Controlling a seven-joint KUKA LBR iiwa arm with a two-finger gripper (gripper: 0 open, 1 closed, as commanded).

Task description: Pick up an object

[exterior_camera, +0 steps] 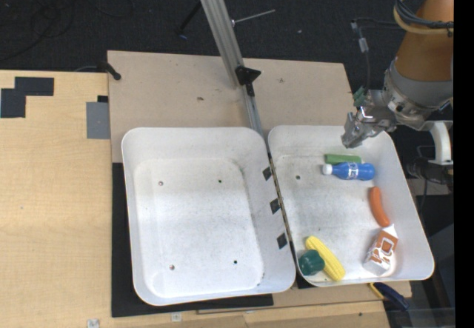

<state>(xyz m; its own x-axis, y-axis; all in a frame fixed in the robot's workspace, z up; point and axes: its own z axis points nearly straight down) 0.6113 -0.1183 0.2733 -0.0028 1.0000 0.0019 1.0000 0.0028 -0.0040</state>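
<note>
The right bin (326, 208) holds a blue bottle with a white cap (350, 170), a green flat piece (341, 159) just behind it, an orange sausage (379, 206), a yellow corn cob (325, 258) beside a dark green block (311, 263), and a small orange-and-white carton (381, 252). My gripper (357, 132) hangs over the far right part of that bin, just above and behind the bottle. Nothing shows between its fingers.
The left bin (194, 215) lies beside the right one, with black clips (275, 205) on the shared rim. A slanted aluminium rail (224, 34) rises behind the bins. Wooden bench top (52, 193) stretches to the left.
</note>
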